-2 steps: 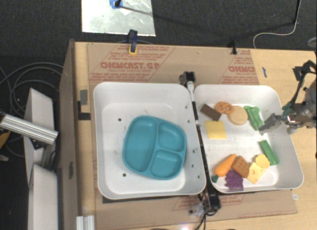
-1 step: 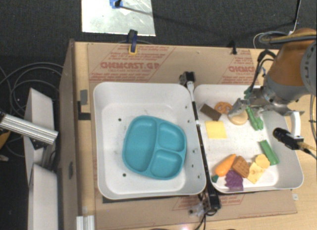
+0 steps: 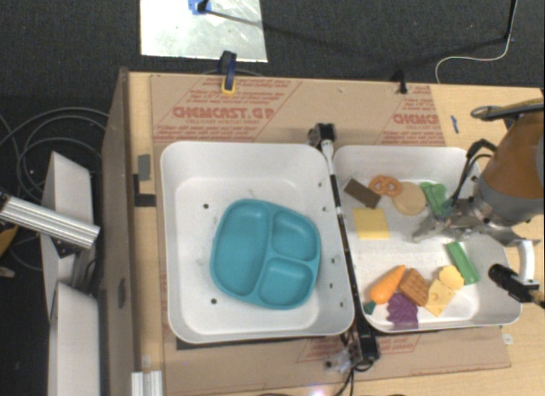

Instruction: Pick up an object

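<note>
Right bin (image 3: pixel 409 160) | small toy foods, mixed colours | gripper (image 3: pixel 434 226) jaws: cannot tell

Cardboard-topped desk (image 3: pixel 281 100) has two white bins sitting side by side, left bin (image 3: pixel 192 181) at 9 o'clock, right bin (image 3: pixel 400 160) at 3.

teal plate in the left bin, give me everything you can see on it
The teal plate is a divided tray with rounded corners, plastic by the look: one large compartment on its left side and two smaller ones on its right, split by raised ridges. All three compartments hold nothing. It lies flat, right side up, turned at a slight angle to the walls, near the middle of the left bin floor. It rests on the bin floor and touches nothing else; the food pieces are all in the other bin.
</note>
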Tool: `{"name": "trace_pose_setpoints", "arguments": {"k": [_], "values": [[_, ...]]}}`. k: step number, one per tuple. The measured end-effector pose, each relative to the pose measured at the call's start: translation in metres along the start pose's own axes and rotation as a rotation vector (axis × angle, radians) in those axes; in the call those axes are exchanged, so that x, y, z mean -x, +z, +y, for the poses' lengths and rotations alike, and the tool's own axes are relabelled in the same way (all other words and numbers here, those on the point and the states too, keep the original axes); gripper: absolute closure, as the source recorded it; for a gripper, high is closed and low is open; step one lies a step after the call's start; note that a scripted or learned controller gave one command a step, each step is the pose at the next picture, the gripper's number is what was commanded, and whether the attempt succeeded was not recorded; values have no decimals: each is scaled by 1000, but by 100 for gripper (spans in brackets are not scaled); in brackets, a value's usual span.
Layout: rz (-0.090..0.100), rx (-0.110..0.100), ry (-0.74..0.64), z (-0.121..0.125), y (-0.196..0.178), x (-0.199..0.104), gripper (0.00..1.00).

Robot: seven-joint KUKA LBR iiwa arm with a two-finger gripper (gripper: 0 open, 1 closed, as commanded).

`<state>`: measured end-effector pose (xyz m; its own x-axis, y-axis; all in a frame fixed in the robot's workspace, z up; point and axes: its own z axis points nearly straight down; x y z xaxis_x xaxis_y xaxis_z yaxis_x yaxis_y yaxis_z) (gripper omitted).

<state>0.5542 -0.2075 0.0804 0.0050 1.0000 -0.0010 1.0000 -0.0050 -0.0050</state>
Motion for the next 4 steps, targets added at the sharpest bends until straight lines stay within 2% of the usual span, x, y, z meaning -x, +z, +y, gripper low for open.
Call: {"name": "trace_pose_setpoints", "arguments": {"k": [1, 2, 3, 4], "values": [[-1, 15, -13, 83, -6, -12, 0], [-1, 10, -12, 80, -18, -10, 100], [4, -11, -16, 112, -46, -87, 100], [4, 13, -17, 103, -109, -162, 100]]}}
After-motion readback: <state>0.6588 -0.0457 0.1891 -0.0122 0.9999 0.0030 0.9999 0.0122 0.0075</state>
